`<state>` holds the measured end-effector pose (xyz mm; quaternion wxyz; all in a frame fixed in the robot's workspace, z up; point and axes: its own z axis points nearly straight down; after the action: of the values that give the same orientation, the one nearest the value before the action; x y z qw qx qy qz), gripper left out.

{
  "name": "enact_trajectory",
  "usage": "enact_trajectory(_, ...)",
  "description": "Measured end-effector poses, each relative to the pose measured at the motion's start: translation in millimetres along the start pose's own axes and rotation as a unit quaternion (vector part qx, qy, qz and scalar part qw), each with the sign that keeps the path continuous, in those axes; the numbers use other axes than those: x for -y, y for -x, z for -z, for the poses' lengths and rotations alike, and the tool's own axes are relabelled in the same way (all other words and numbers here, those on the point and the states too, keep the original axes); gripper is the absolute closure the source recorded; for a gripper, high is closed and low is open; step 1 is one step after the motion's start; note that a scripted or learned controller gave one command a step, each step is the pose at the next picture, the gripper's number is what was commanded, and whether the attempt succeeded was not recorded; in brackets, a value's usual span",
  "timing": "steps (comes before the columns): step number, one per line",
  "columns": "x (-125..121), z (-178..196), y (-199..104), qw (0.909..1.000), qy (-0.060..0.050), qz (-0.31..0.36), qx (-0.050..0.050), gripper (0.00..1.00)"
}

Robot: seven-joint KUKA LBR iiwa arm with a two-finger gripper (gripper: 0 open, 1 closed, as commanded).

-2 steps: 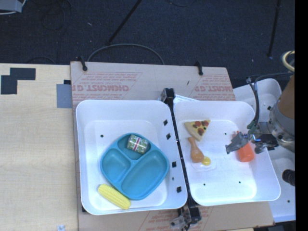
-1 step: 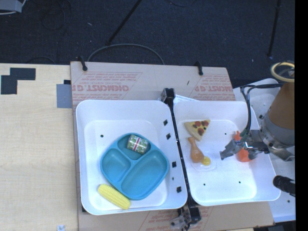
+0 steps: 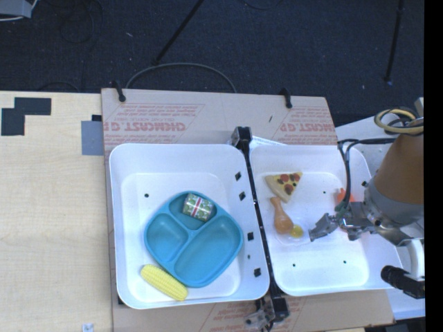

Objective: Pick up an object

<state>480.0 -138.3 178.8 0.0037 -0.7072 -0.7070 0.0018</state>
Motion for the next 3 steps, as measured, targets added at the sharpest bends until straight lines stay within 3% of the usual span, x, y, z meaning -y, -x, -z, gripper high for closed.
enact_trajectory(1,-4.2,-61.5,3.9,1.0,-0.001,0.0,0.0,0.0)
enact_trajectory(2,-4.6,-48.4,5.6,1.0,0.001,-0.004,0.0,1.0)
enact_trajectory(3,-7.5,14.5,6.3,1.0,0.006,0.001,0.002,1.0)
